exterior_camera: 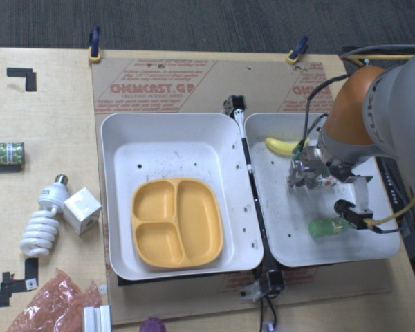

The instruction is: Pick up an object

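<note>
So the gripper (306,175) is down inside the right bin (290,247), just below the banana (282,146) that lies near that bin's far-left corner. Honestly I can't tell what the jaws are doing, since the wrist hardware is a dark clutter from this angle and nothing readable shows between them. So no claim that it has anything.

Other candidate in that bin is a green thing (325,227) toward the near edge, below the gripper and partly under a cable and a black bit of the arm.

What could go wrong, I'd guess: the banana sits close to the bin's wall, so a descent there might clip the rim or just shove the banana into the corner instead of closing around it. It's curved too, so it could roll out of a pinch. And the gripper looks parked between the two items, so closing here may well grab air.

Hard to make out: the green thing is blurry, could be a bottle or cup. The banana's right end is hidden behind the wrist. The left bin (117,185) holds a yellow divided plate (176,221), well away from the gripper.
</note>
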Action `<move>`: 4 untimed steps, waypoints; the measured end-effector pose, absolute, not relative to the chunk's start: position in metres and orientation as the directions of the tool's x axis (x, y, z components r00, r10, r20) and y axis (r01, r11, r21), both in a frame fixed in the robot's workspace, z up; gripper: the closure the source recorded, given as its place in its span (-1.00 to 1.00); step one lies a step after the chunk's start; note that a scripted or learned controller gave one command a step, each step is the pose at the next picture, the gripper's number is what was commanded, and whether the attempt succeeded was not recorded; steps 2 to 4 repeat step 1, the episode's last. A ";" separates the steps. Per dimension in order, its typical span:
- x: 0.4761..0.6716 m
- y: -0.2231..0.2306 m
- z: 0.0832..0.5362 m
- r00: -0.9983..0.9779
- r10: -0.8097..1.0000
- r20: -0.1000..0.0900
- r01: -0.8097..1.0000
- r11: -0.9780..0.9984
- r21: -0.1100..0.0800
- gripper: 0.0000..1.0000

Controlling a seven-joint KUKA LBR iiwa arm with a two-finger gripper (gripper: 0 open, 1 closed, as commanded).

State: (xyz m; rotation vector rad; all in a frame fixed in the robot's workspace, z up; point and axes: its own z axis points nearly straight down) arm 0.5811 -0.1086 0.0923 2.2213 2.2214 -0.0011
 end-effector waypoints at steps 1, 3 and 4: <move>0.502 -0.096 0.092 0.002 1.000 0.000 1.000 -0.002 0.000 -1.00; 0.502 -0.096 0.092 0.002 1.000 0.000 1.000 -0.002 0.000 -1.00; 0.502 -0.096 0.092 0.002 1.000 0.000 1.000 -0.002 0.000 -1.00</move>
